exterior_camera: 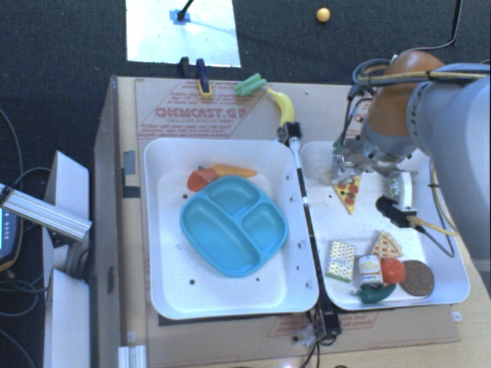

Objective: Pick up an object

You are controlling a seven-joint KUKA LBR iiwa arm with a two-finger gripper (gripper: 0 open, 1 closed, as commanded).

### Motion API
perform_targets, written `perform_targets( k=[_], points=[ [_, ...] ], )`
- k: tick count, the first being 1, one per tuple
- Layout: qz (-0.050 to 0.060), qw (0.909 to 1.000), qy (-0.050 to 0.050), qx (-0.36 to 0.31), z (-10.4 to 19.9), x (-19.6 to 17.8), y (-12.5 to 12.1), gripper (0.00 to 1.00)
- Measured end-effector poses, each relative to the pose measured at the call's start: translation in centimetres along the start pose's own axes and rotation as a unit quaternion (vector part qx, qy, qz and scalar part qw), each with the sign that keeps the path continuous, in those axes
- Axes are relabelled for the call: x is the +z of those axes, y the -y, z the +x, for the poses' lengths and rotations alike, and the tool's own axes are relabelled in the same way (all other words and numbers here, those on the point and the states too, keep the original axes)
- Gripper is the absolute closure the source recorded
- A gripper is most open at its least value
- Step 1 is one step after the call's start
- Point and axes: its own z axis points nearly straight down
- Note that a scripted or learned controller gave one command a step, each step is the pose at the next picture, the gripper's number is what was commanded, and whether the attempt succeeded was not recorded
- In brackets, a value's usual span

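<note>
Inspection of the right white bin (pixel 453 278) finds a triangular toy pizza slice (pixel 347 192), yellow with red dots, lying flat directly beneath the grey two-finger gripper (pixel 347 167). Whether the slice is gripped cannot be told, as the fingertips are masked by the wrist. Nearer the camera from the gripper, a square cracker (pixel 341 260), a second pizza wedge (pixel 386 245), a small can (pixel 368 269), a red tomato (pixel 393 271), a green pepper (pixel 374 293) and a brown round cookie (pixel 418 277) are clustered. To the gripper's left, the other white bin (pixel 165 228) is occupied by a blue divided plastic plate (pixel 233 225), with an orange carrot (pixel 234 171) touching its far rim.
</note>
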Motion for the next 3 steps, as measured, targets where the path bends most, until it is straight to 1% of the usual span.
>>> perform_targets(
  k=[1,2,3],
  points=[
    [-0.005,1.0000,0.001,0.001,-6.1,0.4,-1.3,1.00],
    [-0.001,1.0000,-0.001,0.001,2.7,-9.0,2.5,1.00],
    [0.000,1.0000,0.000,0.002,2.6,-8.9,2.6,0.00]
  ],
)
